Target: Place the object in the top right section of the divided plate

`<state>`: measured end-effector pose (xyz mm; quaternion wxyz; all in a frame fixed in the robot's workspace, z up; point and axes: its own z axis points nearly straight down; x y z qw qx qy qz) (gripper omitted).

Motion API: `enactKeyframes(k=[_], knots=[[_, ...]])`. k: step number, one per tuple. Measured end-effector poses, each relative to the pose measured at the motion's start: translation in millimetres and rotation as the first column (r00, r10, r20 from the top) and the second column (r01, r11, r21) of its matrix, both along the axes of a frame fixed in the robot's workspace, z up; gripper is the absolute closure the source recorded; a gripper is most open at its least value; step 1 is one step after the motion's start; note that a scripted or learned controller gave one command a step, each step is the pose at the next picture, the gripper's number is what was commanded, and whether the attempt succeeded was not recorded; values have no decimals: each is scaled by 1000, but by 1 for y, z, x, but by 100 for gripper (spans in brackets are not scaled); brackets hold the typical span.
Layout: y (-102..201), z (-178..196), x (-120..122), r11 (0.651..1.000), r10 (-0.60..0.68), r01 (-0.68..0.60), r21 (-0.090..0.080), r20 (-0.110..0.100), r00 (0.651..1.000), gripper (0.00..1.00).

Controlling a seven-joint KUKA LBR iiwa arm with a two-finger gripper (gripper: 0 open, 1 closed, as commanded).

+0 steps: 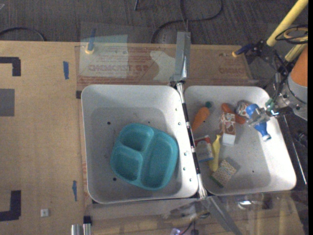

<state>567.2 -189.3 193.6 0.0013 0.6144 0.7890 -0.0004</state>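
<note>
Across the bench we see two shallow white bins side by side: the left bin (98, 111) holds a teal divided plate (145, 155), and the right bin (281, 173) holds a scatter of small things. Our arm (298, 84) reaches in from the right, and its gripper (266, 110) sits over the right bin's upper right part. We cannot tell whether its fingers are apart or together. A blue and white object (255, 115) lies just at the fingers, though we cannot say it is held. Farther from the fingers, toward the shared wall, lie a toy carrot (200, 117), a yellow piece (215, 156) and a checked block (224, 172). We judge the task barely begun: all plate sections look bare, well apart from the fingers, beyond the wall between the bins. Open room surrounds the plate.
</note>
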Motion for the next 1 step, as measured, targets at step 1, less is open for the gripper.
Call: enactKeyframes(k=[1], knots=[[54, 21, 26, 998, 70, -70, 0, 3, 998, 100]])
